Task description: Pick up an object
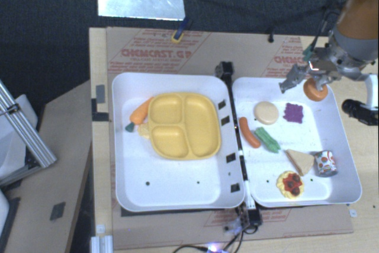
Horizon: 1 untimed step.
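Note:
My gripper point(305, 86) hangs over the far edge of the right bin point(346, 178), open, with one grey finger point(286, 83) slanting down to the left. An orange round toy point(315, 92) lies just below it on the bin's far side; whether it touches the gripper is unclear. Further in lie a beige bun point(266, 112), a purple piece point(293, 112), a red sausage point(249, 132), a green piece point(267, 140), a sandwich wedge point(300, 160), a small can point(324, 163) and a little pizza point(290, 184).
The left bin point(127, 183) holds a yellow compartment plate point(180, 125) and a carrot point(140, 111) at its left side. A ridge with black clips point(233, 127) divides the bins. A black part point(360, 111) sticks in from the right.

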Each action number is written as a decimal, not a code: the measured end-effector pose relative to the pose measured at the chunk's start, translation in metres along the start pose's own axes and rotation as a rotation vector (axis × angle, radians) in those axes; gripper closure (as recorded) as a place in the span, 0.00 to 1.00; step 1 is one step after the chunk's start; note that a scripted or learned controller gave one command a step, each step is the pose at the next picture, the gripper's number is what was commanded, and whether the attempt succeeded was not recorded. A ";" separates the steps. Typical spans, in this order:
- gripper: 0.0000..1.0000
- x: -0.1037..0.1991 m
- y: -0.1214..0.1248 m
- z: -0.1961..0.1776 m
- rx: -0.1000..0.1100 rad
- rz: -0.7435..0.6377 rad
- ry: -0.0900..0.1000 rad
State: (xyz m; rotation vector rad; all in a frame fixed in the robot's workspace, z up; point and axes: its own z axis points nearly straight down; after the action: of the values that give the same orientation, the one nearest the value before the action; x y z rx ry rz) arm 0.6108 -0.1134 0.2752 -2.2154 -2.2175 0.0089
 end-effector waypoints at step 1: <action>0.00 0.000 0.002 -0.006 -0.010 -0.002 -0.001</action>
State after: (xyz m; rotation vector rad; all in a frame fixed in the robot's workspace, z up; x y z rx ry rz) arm 0.6126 -0.1133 0.2814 -2.2193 -2.2254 -0.0012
